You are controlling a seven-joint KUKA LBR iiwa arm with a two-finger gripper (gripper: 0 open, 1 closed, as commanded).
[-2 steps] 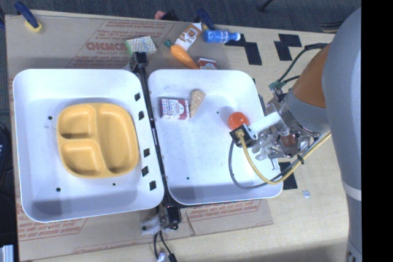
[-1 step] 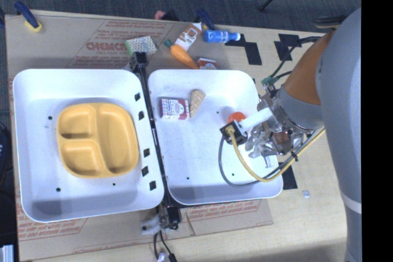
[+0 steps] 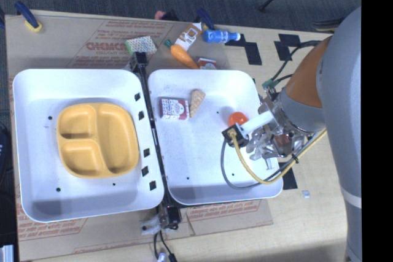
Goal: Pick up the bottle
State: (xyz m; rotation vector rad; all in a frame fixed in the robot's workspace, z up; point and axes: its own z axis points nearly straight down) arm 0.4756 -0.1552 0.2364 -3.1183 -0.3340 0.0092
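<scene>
the gripper point(image 3: 255, 145) hung low over the right bin point(image 3: 202, 184), claw state untellable. the blue bottle point(image 3: 220, 37) lay outside, upper centre, unreached.

The bench point(image 3: 307, 218) bears two white bins point(image 3: 37, 132) (side by side), a blue bottle point(image 3: 220, 37).

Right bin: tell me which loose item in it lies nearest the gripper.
The small orange-red ball, lying just beside the gripper. The red-and-white carton and the tan cone sit farther off, toward the bin's far-left corner.
</scene>
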